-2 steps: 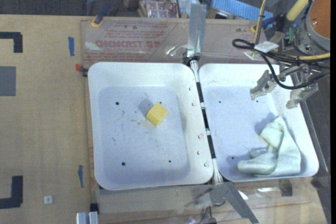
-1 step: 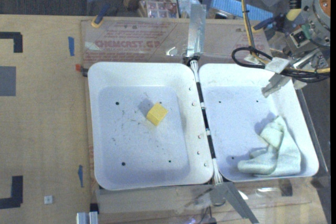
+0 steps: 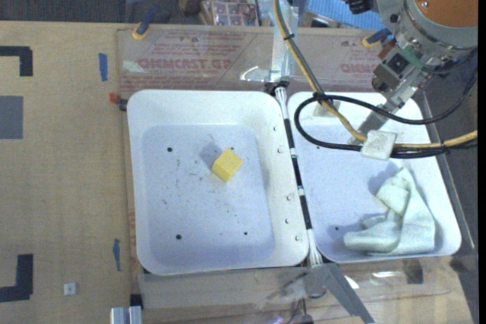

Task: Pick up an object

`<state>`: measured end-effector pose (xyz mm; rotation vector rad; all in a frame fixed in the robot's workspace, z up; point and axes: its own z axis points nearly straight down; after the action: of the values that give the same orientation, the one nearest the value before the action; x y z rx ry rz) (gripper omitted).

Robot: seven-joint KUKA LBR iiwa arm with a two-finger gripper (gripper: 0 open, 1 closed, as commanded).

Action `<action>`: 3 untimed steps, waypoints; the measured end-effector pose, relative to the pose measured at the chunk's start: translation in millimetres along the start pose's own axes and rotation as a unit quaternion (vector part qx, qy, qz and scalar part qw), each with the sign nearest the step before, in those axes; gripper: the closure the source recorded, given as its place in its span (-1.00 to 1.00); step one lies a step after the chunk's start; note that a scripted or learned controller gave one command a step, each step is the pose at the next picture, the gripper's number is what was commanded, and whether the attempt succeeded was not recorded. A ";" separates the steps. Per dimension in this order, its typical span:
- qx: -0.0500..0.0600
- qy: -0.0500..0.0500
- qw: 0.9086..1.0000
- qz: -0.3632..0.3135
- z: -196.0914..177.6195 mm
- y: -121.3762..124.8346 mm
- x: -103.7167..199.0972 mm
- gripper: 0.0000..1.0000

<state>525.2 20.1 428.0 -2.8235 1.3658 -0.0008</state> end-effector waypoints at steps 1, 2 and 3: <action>-0.002 -0.001 0.988 -0.154 -7.3 56.2 12.9 -1.00; 0.000 0.001 0.957 -0.291 -7.5 74.1 84.7 -1.00; -0.001 -0.002 0.942 -0.336 111.2 45.8 17.0 -1.00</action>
<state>500.1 -21.2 316.6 -3.1197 0.3393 0.0033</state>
